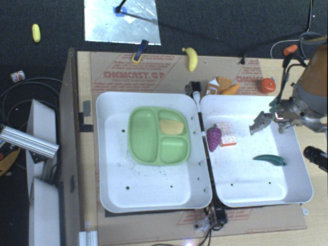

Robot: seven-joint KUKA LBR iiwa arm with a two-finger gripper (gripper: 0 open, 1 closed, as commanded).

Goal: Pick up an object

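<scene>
The arm (313, 83) is a thick rounded body, tan-orange at the top and grey lower down. A pale cable loops by it, with a small orange piece near the top. Its gripper (267, 120) is grey metal, angular, with dark fittings and a light patch.

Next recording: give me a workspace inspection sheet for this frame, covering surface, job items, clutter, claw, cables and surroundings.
Surface: bench with cardboard sheet under two white bins, left bin and right bin.
Job's things: right bin holds purple grapes, a small red-and-white packet and a green pepper-like item; left bin holds a green divided plate with a yellow item in one compartment.
Clutter: banana, orange pieces and tomato on the cardboard behind the bins.
Claw: claw above the right bin, nothing between its fingers.
Cables: black loops at left.
Surroundings: dark floor, metal sheet.
</scene>
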